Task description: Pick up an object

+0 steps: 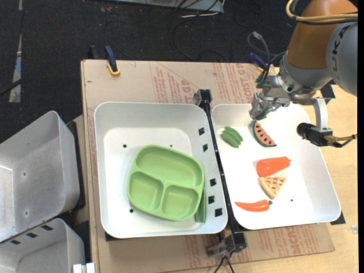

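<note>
The right bin [318, 201] holds a green pepper-like piece [231, 136], a watermelon slice [263, 135], an orange carrot-shaped piece [273, 165], a waffle wedge [273, 185] and a red chili [253, 205]. My gripper [257, 113] hangs over the bin's far left part, just above the top of the watermelon slice and to the right of the green piece. Nothing shows between its fingers.
In the left bin [108, 152] lies a green divided tray [166, 182]. A black clamp strip [211, 147] runs between the two bins. A black cable fitting [314, 133] hangs over the right bin's far right side. More white bins [34, 169] stand at the left.
</note>
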Controlling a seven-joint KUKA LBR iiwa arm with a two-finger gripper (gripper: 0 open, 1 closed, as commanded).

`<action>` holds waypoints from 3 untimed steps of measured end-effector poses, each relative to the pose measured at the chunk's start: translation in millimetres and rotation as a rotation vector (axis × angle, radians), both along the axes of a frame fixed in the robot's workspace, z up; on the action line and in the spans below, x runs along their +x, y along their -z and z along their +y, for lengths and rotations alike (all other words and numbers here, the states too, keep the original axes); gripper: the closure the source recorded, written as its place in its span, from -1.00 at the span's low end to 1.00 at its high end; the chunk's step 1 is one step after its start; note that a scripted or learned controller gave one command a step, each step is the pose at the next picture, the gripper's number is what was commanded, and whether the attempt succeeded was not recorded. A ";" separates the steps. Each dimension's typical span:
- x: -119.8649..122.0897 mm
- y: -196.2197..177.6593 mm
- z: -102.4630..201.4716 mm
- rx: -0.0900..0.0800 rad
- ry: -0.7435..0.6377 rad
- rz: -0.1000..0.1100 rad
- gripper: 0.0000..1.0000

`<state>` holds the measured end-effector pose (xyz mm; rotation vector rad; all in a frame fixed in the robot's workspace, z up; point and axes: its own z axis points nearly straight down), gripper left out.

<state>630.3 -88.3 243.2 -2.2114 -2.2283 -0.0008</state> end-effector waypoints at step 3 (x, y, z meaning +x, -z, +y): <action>-29.3 8.7 153.7 -0.001 0.000 -0.002 1.00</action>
